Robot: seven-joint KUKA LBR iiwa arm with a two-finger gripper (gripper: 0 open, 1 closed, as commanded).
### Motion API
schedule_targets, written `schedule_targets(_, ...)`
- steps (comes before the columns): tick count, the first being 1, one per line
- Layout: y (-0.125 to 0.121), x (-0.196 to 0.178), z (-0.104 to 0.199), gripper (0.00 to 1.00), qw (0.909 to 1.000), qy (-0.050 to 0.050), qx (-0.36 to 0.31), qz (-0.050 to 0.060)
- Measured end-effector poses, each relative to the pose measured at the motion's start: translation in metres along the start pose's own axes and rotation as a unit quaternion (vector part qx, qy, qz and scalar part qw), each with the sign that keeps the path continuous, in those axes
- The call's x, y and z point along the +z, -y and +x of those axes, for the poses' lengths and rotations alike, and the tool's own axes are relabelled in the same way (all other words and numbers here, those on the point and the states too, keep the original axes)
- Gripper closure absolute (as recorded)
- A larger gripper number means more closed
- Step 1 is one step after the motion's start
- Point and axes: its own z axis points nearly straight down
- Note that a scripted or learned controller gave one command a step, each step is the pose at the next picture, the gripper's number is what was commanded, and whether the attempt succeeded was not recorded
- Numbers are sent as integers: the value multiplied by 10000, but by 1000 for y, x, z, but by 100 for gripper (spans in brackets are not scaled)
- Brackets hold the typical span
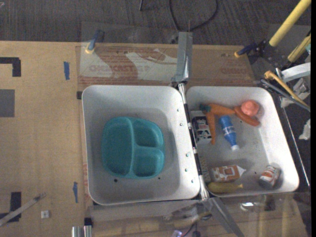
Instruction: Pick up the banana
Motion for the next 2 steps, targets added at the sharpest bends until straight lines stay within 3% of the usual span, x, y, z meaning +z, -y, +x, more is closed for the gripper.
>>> schedule_targets(1,2,-9,1,100,10000,20,-36,4)
schedule_targets(2,2,-9,1,0,10000,26,-35,9)
